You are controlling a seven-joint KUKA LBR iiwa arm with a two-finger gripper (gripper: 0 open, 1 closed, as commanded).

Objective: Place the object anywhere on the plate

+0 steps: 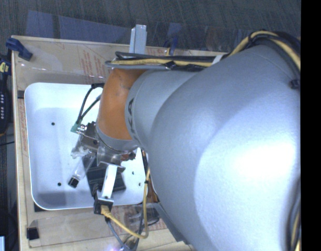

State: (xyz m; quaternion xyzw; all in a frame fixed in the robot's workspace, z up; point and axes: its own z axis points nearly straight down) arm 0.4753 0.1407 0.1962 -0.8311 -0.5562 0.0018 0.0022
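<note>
Arm [213,140] covers most of the bench, with the gripper [79,163] down inside the left bin [40,119]. Can't tell its grip state.

- A small dark, blocky piece [73,181] is being seen against the floor of the left white bin [37,140], towards that bin's near left corner.
- It is being met from above by a pale, slanting bar that is coming down from the gripper [79,163].
- Whether this piece is the object itself or a part of the gripper cannot be told, as it is being shown too small.
</note>
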